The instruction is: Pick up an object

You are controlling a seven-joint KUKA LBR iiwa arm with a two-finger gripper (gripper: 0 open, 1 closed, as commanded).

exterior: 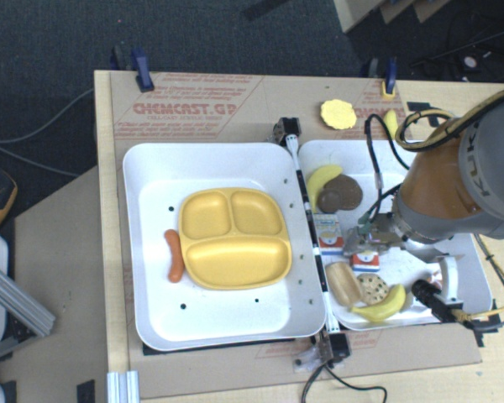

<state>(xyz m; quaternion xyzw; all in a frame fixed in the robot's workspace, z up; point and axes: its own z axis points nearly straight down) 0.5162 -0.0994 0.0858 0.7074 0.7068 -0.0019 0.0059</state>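
So nearest the camera, at the 5 o'clock end of the right white shallow bin point(479, 288), there's a yellow plastic banana point(383, 304) lying curved along the rim, touching a round speckled cookie point(370, 287), with a tan bread roll point(343, 282) just at 9 o'clock of that. Right above those sits a small red-and-white carton point(365, 261), and the two-finger gripper point(371, 240) is down right on top of it. Can't tell if the claw is open, closed or gripping anything, the wrist hides it.

Over in the left white shallow bin point(143, 225): a yellow three-compartment plastic plate point(234, 238) with an orange toy hot dog point(174, 254) touching its 9 o'clock edge.

Farther back in the right bin, a dark brown round patty point(342, 192) overlaps a second yellow banana point(322, 178). Farthest out at 12 o'clock, a flat yellow wavy chip-shaped toy point(338, 114) lies on the cardboard-covered bench point(185, 107).
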